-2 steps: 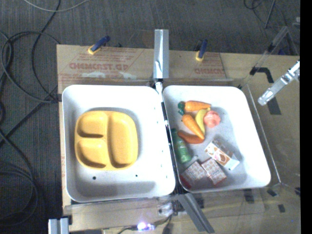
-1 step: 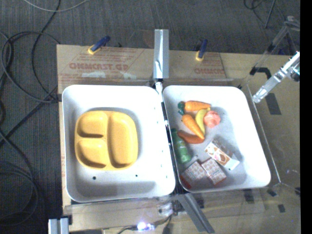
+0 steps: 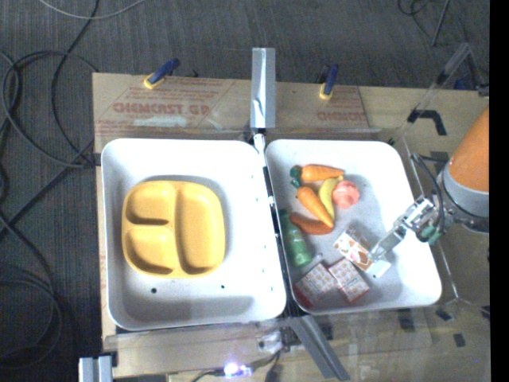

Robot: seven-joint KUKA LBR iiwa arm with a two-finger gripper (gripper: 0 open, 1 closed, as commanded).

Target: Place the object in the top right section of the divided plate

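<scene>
A yellow divided plate [image 3: 174, 228] lies in the left white bin [image 3: 111, 293], with two small sections on its left and one long section on its right. My gripper [image 3: 382, 257] hangs low in the right bin [image 3: 413, 289], at its right side, just right of a small printed carton [image 3: 352, 249]. I see nothing between the gripper and the plate. Toy food lies in the right bin: a carrot [image 3: 322, 172], a second carrot [image 3: 316, 204], a banana [image 3: 328, 191] and a pink fruit [image 3: 346, 193].
An orange sausage-like piece [image 3: 312, 224], a green bottle [image 3: 298, 249] and two brown cartons [image 3: 318, 281] [image 3: 349, 280] crowd the right bin's left and front. A metal divider [image 3: 262, 86] stands behind the two bins. Cables trail over the floor at the left.
</scene>
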